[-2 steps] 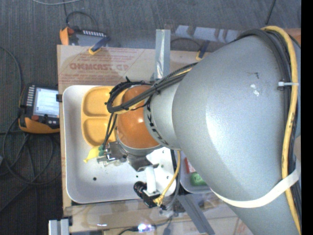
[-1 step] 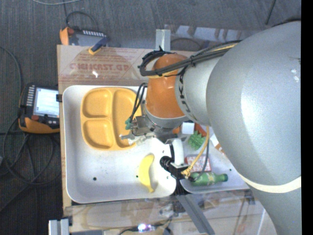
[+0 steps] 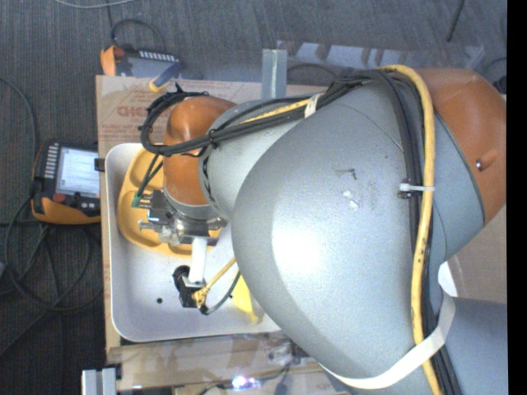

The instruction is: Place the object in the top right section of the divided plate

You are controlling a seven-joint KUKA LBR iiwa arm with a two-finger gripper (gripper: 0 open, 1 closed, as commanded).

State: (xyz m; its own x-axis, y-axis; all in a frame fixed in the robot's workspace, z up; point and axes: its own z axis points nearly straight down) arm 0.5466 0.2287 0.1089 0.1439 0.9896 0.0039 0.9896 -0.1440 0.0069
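Observation:
A yellow divided plate [image 3: 128, 206] lies in the left part of a white bin [image 3: 136, 307], and the arm covers most of it. My gripper [image 3: 165, 218] hangs directly over the plate, with the orange wrist band [image 3: 188, 151] above it. The wrist and its cables hide the plate's sections and anything below the gripper. A small yellow piece [image 3: 244, 303] pokes out from under the arm near the bin's near edge; I cannot tell what it is.
The big grey arm body [image 3: 346, 212] blocks the right half of the view. A brown cardboard sheet [image 3: 123, 105] lies under the bin at the far side. A teach pendant [image 3: 70, 179] rests on the floor to the left.

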